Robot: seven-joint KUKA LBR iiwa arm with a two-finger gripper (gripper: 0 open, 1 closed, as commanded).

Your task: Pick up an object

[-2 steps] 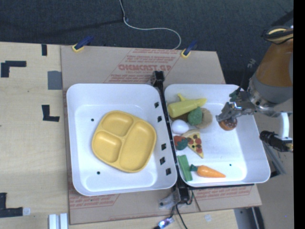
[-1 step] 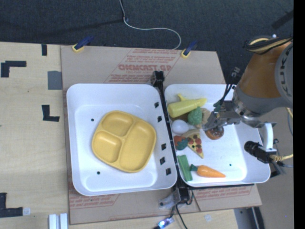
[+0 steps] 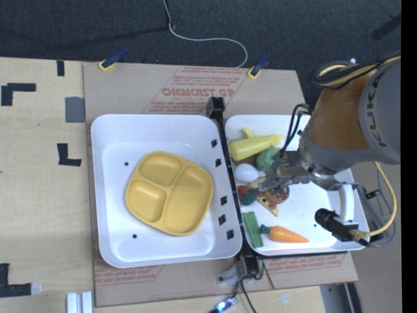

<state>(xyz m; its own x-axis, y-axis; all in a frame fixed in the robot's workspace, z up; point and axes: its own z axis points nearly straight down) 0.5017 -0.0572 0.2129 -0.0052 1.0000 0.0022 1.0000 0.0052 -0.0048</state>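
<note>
The right bin (image 3: 311,215) holds several toy foods. A yellow corn-like piece (image 3: 251,146) lies at its far left, with a green leafy piece (image 3: 266,158) and a white egg (image 3: 245,173) just below it. A red-brown piece (image 3: 247,195) and an orange-yellow slice (image 3: 270,205) sit mid-bin. An orange carrot (image 3: 287,235) and a green block (image 3: 252,229) lie near the front rim. My gripper (image 3: 277,180) hangs low over the middle of the pile, between the green leafy piece and the slice. Its tips are hidden among the toys.
The left bin (image 3: 104,175) carries a yellow divided plate (image 3: 171,192). The arm's orange band (image 3: 339,119) and grey wrist cover the right bin's far right part. A black cable fitting (image 3: 333,223) hangs over that bin's front right corner.
</note>
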